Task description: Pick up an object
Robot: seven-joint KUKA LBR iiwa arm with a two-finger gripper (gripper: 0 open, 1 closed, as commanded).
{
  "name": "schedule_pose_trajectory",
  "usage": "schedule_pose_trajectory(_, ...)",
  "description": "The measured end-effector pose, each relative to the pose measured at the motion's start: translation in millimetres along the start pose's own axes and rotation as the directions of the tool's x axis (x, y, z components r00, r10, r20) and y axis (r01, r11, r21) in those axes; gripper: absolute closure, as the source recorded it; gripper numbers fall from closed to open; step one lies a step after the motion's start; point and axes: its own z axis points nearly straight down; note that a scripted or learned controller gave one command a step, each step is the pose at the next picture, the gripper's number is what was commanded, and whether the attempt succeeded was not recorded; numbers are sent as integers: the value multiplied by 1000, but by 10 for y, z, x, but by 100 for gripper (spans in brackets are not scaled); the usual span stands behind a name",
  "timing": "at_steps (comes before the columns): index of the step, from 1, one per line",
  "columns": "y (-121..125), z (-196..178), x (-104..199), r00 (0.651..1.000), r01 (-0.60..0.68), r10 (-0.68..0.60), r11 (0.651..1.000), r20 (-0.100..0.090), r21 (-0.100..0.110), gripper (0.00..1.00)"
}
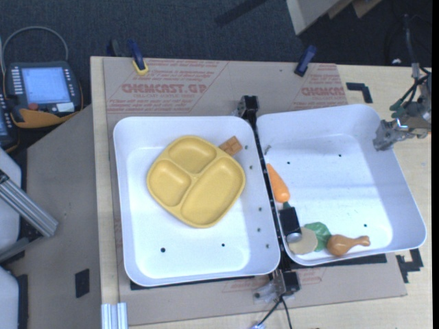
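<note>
Two shallow white bins sat side by side on the surface [206, 81], which was covered with a cardboard sheet printed in red lettering. The left bin [137, 252] carried a yellow divided plate [196, 181] with three compartments, lying toward the upper middle of the bin. A small brown block [231, 144] touched the plate's upper right edge, close to the wall between the bins.

The right bin [329, 142] held its things along its left and lower sides. An orange carrot [277, 182] lay just beside the left wall, pointing up and down the view. Below it was a black object [289, 220], also against the left wall. In the lower left corner a pale round disc [304, 241] rested against a green item [319, 230], and a brown toy drumstick [346, 242] lay just to their right, its narrow end pointing right.

The hand [392, 130] was at the right bin's upper right rim, well apart from every object in the bins, with nothing between its fingers as far as could be seen. Whether it was spread or pressed together could not be told, as it was small and partly cut off at the edge.

A teach pendant [42, 89] with a lit screen lay off the surface at the upper left
</note>
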Motion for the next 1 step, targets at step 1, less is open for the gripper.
schedule_pose_trajectory(1, 9, -150, -4, 1000, 0, 0, 1000, -1, 4, 100)
